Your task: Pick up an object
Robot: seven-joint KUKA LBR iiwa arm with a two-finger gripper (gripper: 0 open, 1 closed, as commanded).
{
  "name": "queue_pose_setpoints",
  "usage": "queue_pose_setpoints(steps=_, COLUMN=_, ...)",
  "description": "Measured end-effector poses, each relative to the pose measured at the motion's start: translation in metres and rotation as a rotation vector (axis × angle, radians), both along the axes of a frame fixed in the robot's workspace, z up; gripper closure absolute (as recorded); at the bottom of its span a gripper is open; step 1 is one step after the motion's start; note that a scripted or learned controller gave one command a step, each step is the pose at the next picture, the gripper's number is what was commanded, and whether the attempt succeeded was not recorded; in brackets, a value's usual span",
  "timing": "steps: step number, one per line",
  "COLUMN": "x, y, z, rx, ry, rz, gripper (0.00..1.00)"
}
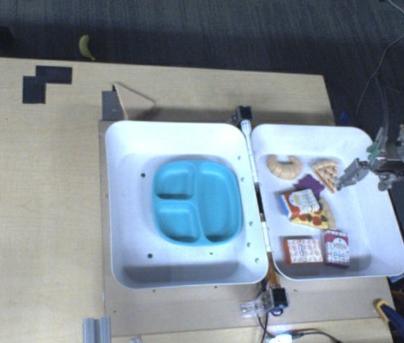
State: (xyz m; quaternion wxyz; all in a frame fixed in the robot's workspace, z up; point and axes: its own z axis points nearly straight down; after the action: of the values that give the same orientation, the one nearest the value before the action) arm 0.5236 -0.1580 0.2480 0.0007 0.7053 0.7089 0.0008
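The right white bin (373,216) holds several small items. A tan croissant-like pastry (285,166) and a pizza-like slice (325,171) lie at its far side. A purple piece (307,184), a blue-edged packet (301,202) and a yellow and red item (317,219) sit mid-bin. Two red and white boxes (303,249) (337,247) rest near the front wall. My gripper (367,179) hangs over the bin's right part, open, nothing between its fingers. One fingertip (348,176) is just right of the pizza-like slice.
The left white bin (127,191) contains a blue divided plate (195,201). A ridge with a black clip (243,114) separates the two bins. Wooden bench (38,213) stretches to the left. Cables lie at the front edge (277,302).
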Motion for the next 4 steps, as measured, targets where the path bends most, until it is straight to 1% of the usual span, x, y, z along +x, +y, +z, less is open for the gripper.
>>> queue_pose_setpoints(steps=1, x=-0.033, y=-0.019, z=-0.113, rx=0.000, ry=0.002, rz=-0.003, gripper=0.00)
queue_pose_setpoints(steps=2, x=-0.035, y=0.045, z=-0.161, rx=-0.001, ry=-0.005, rz=-0.002, gripper=0.00)
queue_pose_setpoints(steps=3, x=-0.032, y=0.045, z=-0.149, rx=-0.002, ry=-0.012, rz=0.000, gripper=1.00)
queue_pose_setpoints(steps=4, x=0.028, y=0.107, z=-0.063, rx=0.001, ry=-0.002, rz=0.000, gripper=1.00)
